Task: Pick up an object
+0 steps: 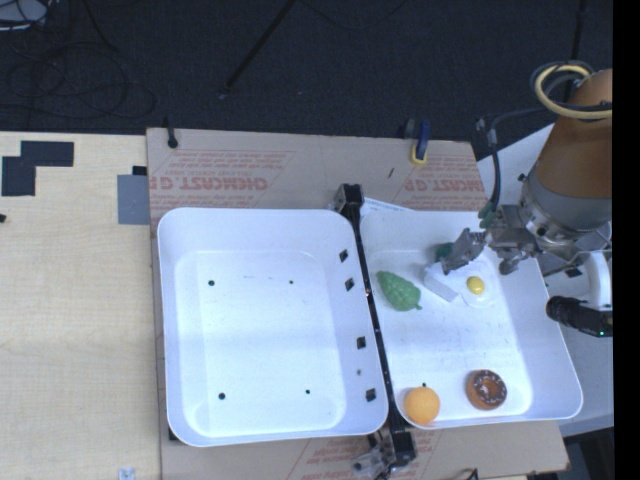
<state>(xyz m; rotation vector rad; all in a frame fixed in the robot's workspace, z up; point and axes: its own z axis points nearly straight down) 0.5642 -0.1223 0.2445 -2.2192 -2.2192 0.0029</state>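
Down in the right bin (545,368): gripper (462,252) low over the far part of the floor, reached in from the right on a grey arm (560,203) with an orange band (585,138). Fingers dark, pointing left and down toward a small white block (438,286); whether parted or closed, cannot tell, and nothing seen held between them. White block lying just below the fingertips, long axis running from upper left to lower right. Just right of it, a fried-egg toy (476,288), yolk up. Left of the block, a green leafy toy (399,292), long axis slanting from upper left to lower right, near the divider between the bins. Toward the near edge, an orange ball (422,405) and beside it a brown doughnut (487,389), lying flat. Left bin (180,268) alongside, white and shallow. Both bins on a cardboard sheet (250,173) with red print, laid over a pale wooden bench (70,318); dark floor (300,58) with cables beyond.
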